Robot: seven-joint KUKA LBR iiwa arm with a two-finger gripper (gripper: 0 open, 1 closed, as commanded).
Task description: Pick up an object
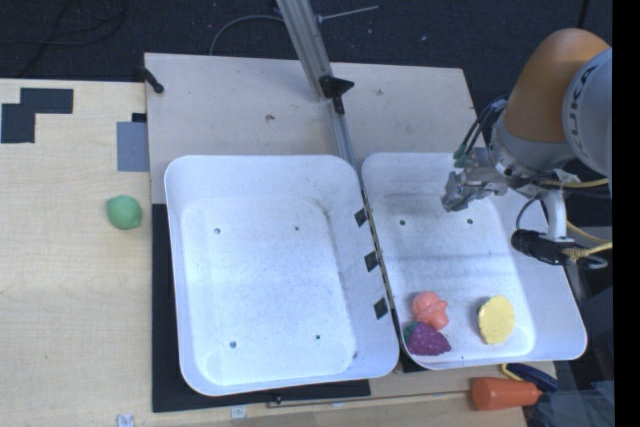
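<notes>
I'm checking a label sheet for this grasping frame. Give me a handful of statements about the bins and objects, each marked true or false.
1. The purple object lies in the right bin. True.
2. The green ball lies in the left bin. False: it sits on the wooden bench left of both bins.
3. The gripper hangs over the right bin's far part. True.
4. The yellow object touches the pink object. False: bare bin floor separates them.
5. The orange object lies inside the right bin. False: it lies outside, beyond its near edge.

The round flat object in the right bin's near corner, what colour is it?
Yellow. The round flat object shows clearly in the camera view, right of the pink and purple items.
</notes>
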